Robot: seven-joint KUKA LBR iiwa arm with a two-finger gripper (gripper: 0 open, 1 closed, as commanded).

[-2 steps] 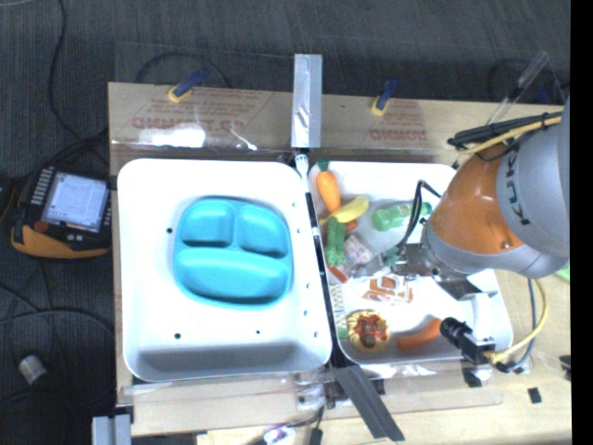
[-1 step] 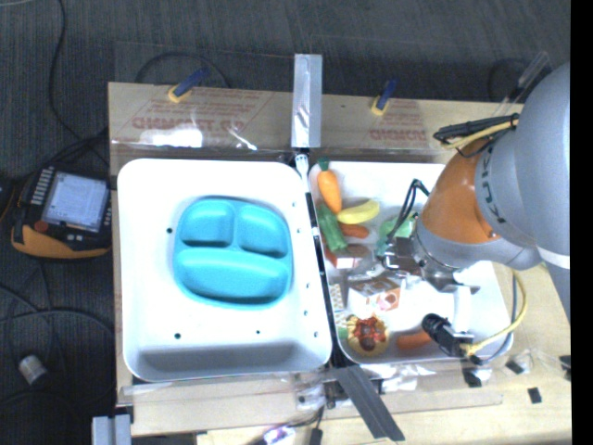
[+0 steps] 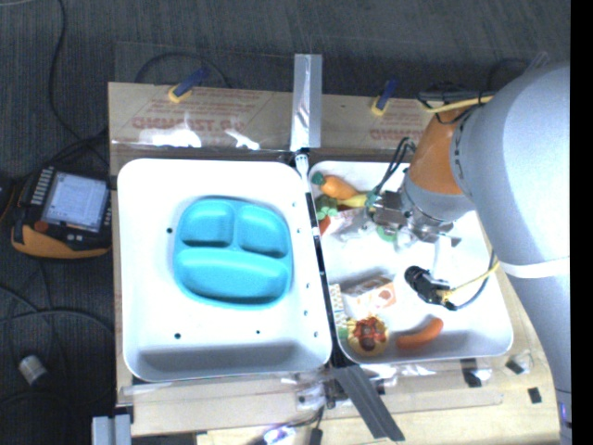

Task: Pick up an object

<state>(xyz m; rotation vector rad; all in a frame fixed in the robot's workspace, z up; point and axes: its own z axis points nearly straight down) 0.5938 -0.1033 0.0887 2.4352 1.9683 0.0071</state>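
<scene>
Grey arm with orange band [image 3: 435, 160] reaches in from the right, wrist low over the right shallow white bin [image 3: 496, 327]. The claw [image 3: 400, 225] sits among clutter near the bin's upper middle; whether it is open or closed cannot be told.

Candidate objects all lie in this bin: an orange carrot-shaped toy [image 3: 337, 188] at the upper left corner, a small flat printed packet [image 3: 369, 295] lower down, a round red-and-yellow item [image 3: 369, 334] below it, and an orange sausage-shaped piece [image 3: 420, 334] by the near wall. Nothing is visibly held.

The left white bin [image 3: 139, 248] carries a light blue three-compartment plastic tray [image 3: 232, 248], likely a drop-off spot, well apart from the arm.
</scene>
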